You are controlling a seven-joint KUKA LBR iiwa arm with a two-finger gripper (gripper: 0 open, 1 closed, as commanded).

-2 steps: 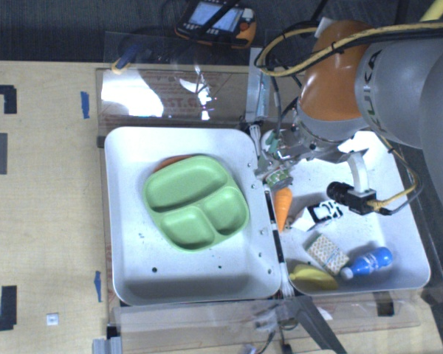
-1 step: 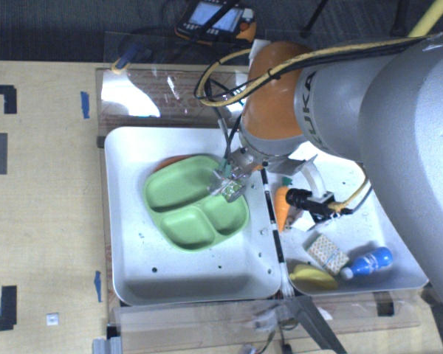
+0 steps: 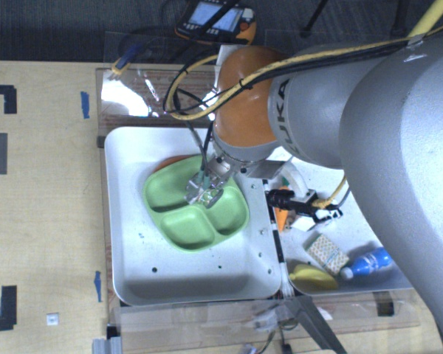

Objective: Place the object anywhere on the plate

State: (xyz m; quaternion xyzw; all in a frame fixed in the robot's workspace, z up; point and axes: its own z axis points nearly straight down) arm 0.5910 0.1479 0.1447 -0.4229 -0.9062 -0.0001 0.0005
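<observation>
A green plate [image 3: 179,226] with divided compartments lies in the left white bin [image 3: 133,257]. My gripper [image 3: 204,191] hangs low over the plate's middle, near where the dividers meet. Something small and pale or clear shows at the fingertips, but glare and blur hide what it is. The grey arm with its orange band [image 3: 244,105] reaches in from the right and covers the plate's far edge.
The right bin [image 3: 354,242] holds an orange-and-black tool [image 3: 299,205], a patterned packet [image 3: 328,253], a blue bottle [image 3: 368,262] and a yellow object [image 3: 314,277]. A cable loops above the left bin. The wooden bench stretches to the left.
</observation>
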